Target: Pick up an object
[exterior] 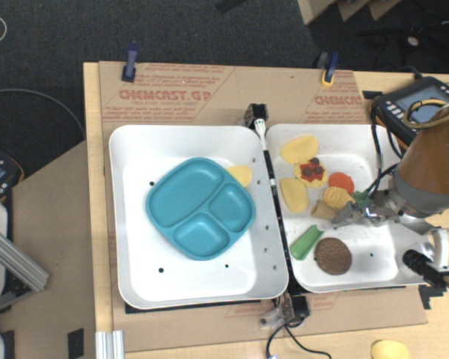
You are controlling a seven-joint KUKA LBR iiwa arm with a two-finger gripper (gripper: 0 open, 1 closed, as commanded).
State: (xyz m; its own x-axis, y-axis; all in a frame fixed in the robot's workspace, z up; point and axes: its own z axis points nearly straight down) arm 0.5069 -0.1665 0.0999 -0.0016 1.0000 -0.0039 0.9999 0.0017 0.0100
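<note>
The right bin (359, 275) holds several toy foods: a yellow piece (299, 149), a red and brown piece (311, 170), an orange-red piece (341, 180), a pale yellow piece (293, 194), a golden pastry-like piece (335, 197), a tan wedge (323, 211), a green piece (305, 241) and a round brown cookie (333, 255). My gripper (347, 214) is low in this bin, right beside the golden piece and the tan wedge, just above the cookie. The grey arm with its orange band (430, 163) reaches in from the right.
In the left bin (135, 260) lies a blue divided plate (200, 208) with a small yellow piece (239, 175) at its upper right edge. A black ridge (273, 200) separates the bins. A pendant (415, 107) sits at the right bin's far corner.
</note>
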